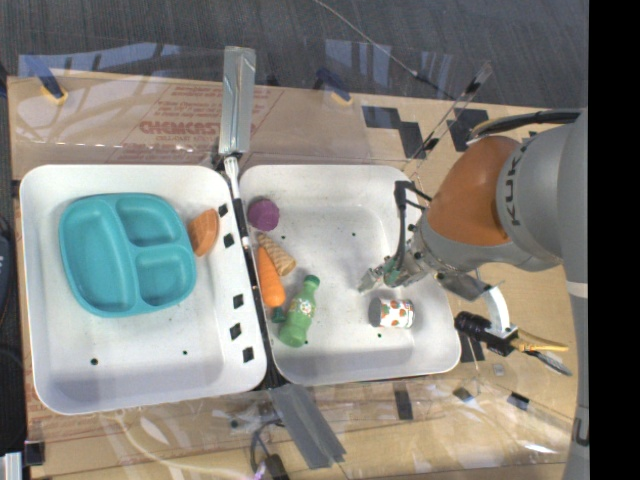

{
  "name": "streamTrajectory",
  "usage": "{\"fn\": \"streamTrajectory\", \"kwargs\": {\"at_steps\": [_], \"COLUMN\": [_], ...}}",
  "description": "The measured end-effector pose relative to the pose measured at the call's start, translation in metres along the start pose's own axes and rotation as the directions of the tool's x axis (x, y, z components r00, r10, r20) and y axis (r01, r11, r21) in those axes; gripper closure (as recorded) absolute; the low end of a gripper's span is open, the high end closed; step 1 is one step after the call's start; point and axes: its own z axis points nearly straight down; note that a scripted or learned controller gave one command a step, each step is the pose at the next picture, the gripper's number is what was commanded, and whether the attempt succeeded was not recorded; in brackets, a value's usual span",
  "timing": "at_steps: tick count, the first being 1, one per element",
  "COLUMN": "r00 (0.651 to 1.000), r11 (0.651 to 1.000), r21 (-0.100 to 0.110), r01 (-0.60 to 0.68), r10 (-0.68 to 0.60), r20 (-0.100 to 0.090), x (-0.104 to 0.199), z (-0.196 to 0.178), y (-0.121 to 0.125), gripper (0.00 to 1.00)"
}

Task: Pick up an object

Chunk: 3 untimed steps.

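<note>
a: where's the gripper (385, 276) now?

b: low in the right bin (340, 363), just above the cup (396, 314) (the small white one with red spots), which lies near that bin's right wall. i read this as the approach step, nothing lifted yet.

a: are the jaws wide or narrow?

b: too small and dark to tell. nothing shows between them.

a: so what next?

b: my guess: shift a little toward the cup, drop over it, close, then rise. the bottle (299, 313), carrot (270, 279) and purple ball (263, 213) sit well apart by the left wall; the tray (127, 252) is in the left bin.
</note>
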Motion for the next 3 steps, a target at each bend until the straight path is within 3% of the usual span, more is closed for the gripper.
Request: {"fn": "streamTrajectory", "kwargs": {"at_steps": [1,2,3], "r00": [0.995,0.983,0.980], "r11": [0.995,0.983,0.980], "r21": [0.002,0.002,-0.002], "r01": [-0.099,-0.185,0.201], "r10": [0.099,0.185,-0.201], "r20": [-0.003,-0.003,0.000], "x": [0.061,0.065,0.103], "z": [0.012,0.011,-0.092], "y": [0.049,0.136,0.084], "gripper": [1.00,1.00,1.00]}}
